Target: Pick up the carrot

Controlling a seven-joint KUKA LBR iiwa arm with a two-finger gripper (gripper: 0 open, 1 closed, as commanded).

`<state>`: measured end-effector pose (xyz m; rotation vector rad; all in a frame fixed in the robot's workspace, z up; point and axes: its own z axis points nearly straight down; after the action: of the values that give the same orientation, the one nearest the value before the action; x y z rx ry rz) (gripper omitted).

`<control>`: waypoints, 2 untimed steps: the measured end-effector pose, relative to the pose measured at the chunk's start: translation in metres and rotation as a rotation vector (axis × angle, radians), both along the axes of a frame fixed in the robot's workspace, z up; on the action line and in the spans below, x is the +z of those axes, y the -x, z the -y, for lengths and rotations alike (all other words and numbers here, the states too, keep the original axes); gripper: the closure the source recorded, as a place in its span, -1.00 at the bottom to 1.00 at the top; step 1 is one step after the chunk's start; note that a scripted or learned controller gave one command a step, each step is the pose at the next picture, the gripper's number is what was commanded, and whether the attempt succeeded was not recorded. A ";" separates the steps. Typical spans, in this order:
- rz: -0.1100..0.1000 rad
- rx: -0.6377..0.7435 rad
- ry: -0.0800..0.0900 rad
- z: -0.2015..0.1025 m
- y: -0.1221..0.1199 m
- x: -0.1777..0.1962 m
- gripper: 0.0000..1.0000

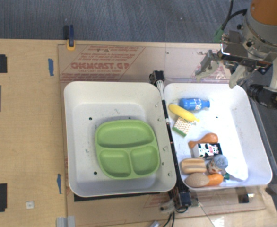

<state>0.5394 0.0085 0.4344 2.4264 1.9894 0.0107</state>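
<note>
Orange carrot (215, 178) lies at right bin's (259, 141) near edge, beside hot dog (193, 165), long axis roughly crosswise. Pincer (221, 69) hovers well beyond far rim, spread, holding nothing.

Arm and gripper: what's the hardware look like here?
The arm has an orange band over a pale grey wrist section. Black cables run down beside it at upper right. The gripper is grey metal with a boxy body and two thin pale fingers.
</note>
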 end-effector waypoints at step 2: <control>-0.013 0.568 0.003 -0.087 0.060 -0.025 -1.00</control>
<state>0.4794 0.0951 0.4098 1.7764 2.5959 -0.0061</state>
